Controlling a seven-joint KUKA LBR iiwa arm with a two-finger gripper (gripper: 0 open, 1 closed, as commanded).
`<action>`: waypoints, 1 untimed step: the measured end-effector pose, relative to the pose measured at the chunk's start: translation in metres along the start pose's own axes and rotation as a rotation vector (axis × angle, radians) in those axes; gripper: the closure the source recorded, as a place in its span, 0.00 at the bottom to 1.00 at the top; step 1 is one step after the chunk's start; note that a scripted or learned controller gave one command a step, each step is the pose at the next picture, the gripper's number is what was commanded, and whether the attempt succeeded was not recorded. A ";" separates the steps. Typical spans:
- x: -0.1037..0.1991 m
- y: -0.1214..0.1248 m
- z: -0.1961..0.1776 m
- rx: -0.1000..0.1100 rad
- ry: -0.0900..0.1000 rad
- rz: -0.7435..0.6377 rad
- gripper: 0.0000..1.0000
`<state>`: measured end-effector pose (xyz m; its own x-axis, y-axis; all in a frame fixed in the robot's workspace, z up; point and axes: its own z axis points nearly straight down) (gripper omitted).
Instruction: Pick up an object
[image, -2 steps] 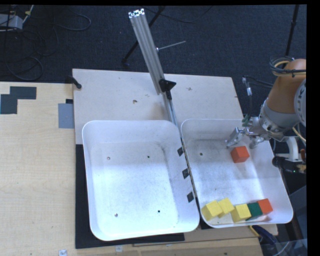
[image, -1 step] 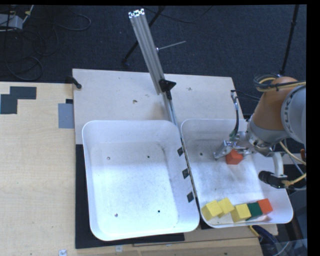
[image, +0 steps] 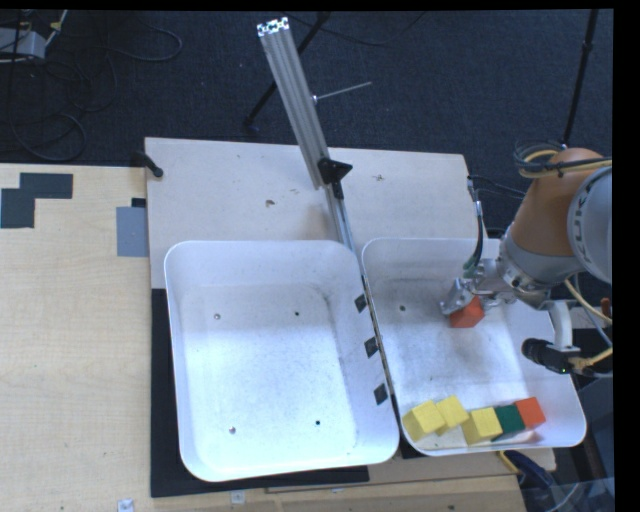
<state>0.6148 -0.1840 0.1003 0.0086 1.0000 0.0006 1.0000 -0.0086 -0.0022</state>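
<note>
The orange block (image: 466, 315) sits at the tip of the pincer (image: 462, 303) in the right bin (image: 420, 340), toward that bin's far right side — whether it is truly clamped, I cannot tell. Along the same bin's near edge lie two yellow blocks (image: 437, 415), a third yellow block (image: 482, 424), a green block (image: 510, 417) and an orange-red block (image: 530, 410). The left bin (image: 200, 300) stands beside it on the surface (image: 70, 330).

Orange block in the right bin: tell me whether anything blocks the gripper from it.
Nothing visible does. The gripper is already right at the orange block, in the upper part of the right bin, apart from the cluster of blocks at the bin's near edge.
</note>
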 end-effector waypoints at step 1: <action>0.062 0.016 0.007 -0.006 0.000 -0.013 1.00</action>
<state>0.6314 -0.1217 0.0930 -0.0042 1.0000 0.0003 1.0000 0.0042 0.0039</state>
